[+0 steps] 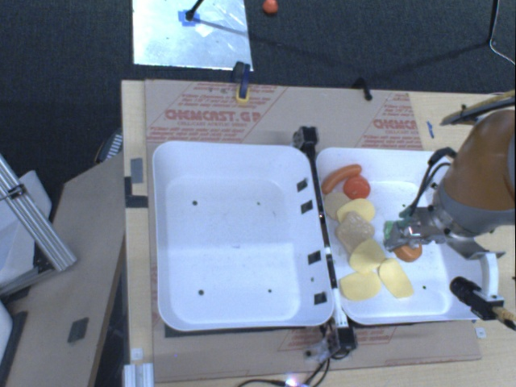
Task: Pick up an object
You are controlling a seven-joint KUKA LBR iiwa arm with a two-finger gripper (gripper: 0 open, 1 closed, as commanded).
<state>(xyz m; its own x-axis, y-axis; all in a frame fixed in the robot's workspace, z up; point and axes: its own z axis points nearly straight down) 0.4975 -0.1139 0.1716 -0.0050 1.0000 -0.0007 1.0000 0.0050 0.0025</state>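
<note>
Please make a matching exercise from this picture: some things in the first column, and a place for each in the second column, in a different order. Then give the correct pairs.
Things:
1. sausage
2. red tomato
3. gripper
4. small orange ball

Places:
A. on the dark floor beyond the bench
B. at the far end of the right bin, the farthest item of the pile
C. low over the middle of the right bin, beside an orange piece
D. just on the near side of the sausage, touching it

Pairs: 1-B, 2-D, 3-C, 4-A

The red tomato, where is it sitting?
The tomato lies in the right bin, near its back, touching the orange sausage.
</note>
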